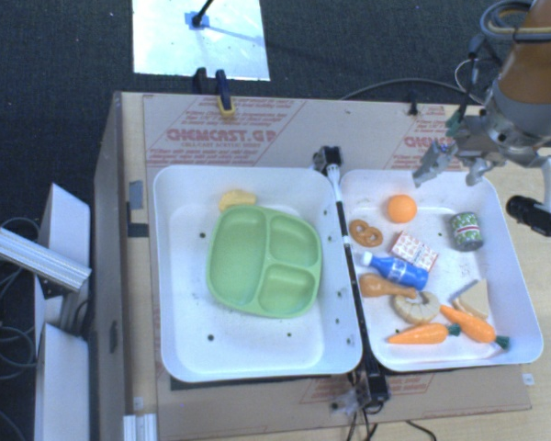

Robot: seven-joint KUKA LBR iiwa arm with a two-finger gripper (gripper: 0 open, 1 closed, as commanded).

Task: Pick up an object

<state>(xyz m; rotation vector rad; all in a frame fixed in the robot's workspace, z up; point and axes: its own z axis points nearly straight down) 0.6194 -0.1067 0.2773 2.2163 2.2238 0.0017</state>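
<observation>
Spread apart and holding nothing, the tool [454, 165] hangs above the far rim of the right bin [523, 288], its two grey fingers [432, 166] pointing down with open space between them. The grey arm with its orange band [537, 62] rises behind it toward the upper right.

Nearest below the tool, toward its left, lies an orange ball [401, 209]. Just below the tool on its right side lies a small green can [466, 231] tipped on its side. Further down and left of the ball sits a brown pretzel [365, 234] close to the bin's inner wall. Beside it, nearer the bin's middle, a red and white checked box [413, 250] touches a blue and white bottle [397, 270] that lies on its side. Below the bottle rests an orange-brown drumstick-shaped piece [379, 288], and next to that a tan round cookie-like piece [416, 307]. Two carrots lie at the near edge: one [420, 334] flat along the rim, the other [473, 326] slanting toward the bin's near right corner. A pale wedge [470, 297] lies just above them.

Well to the tool's left, the left bin [179, 274] holds a green divided tray [264, 260], with a yellow banana-like piece [237, 198] touching its far edge. Both bins stand on the desk [257, 131].
</observation>
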